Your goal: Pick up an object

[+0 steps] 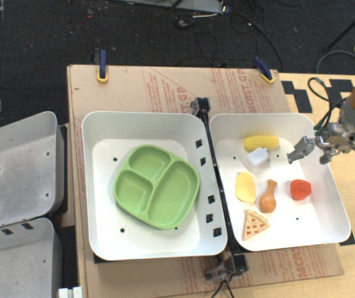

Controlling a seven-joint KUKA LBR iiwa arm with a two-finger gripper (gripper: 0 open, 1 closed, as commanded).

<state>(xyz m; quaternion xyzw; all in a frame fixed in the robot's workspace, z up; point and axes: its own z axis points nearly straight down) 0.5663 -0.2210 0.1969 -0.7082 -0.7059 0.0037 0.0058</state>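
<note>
The right bin (332, 225) holds several toy foods: a yellow corn cob (261, 143), a white block (257, 157), a pale yellow slice (246, 186), a brown drumstick (268, 195), a red tomato (300, 189) and a pizza slice (255, 225). My gripper (312, 153) hangs over this bin's upper right part, above the tomato and to the right of the corn. Its two fingers are spread apart, open, with nothing between them.
In the left bin (97, 228) lies a green divided plate (157, 186). A black divider (215, 185) runs between the two bins. Grey lids (16, 160) lie off the bench to the left. Clamps hold the cardboard base at its far edge.
</note>
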